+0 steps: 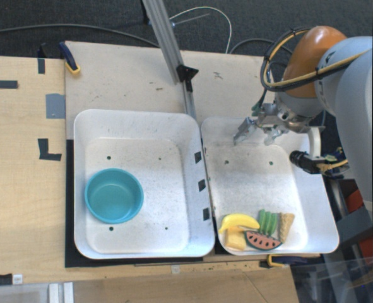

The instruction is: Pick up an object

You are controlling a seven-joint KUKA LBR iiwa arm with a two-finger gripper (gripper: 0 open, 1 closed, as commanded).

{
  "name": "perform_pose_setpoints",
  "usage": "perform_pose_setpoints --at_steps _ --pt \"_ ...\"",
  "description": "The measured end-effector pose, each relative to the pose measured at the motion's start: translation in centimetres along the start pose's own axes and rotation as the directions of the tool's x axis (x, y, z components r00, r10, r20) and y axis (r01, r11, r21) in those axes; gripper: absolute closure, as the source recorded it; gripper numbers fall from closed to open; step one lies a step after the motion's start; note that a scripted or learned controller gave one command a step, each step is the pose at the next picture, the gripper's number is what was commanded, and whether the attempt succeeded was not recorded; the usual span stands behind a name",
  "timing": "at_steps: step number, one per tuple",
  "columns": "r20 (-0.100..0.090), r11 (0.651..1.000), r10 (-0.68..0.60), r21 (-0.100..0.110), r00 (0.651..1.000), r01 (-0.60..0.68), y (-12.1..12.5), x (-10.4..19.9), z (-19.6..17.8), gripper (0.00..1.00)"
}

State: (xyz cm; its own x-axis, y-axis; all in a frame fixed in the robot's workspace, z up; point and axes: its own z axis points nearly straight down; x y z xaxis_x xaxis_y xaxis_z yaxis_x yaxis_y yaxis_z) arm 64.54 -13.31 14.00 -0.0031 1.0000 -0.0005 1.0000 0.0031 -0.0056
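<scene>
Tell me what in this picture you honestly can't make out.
- The gripper, camera view: small and blurred, so I cannot tell whether anything sits between its tips.
- The toy food pile in the right bin: pieces overlap, so the banana partly covers what lies under it.
- The arm: cut off by the picture's right side.

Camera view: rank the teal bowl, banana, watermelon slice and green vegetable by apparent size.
1. Teal bowl
2. Banana
3. Watermelon slice, close to the banana, so that order is unsure
4. Green vegetable
</scene>
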Motion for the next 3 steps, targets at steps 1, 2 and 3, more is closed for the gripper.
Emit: perform_pose_setpoints --at_steps 1,2,3 --pt "0.001 1.0 0.0 -0.003 1.0 0.0 0.0 0.1 5.3 0.0" --pt "0.001 1.0 -0.001 -0.004 1.0 0.001 0.0 0.2 4.1 1.0" --pt "0.0 1.0 0.001 -0.009 1.0 -0.001 0.4 0.7 -0.3 1.0"
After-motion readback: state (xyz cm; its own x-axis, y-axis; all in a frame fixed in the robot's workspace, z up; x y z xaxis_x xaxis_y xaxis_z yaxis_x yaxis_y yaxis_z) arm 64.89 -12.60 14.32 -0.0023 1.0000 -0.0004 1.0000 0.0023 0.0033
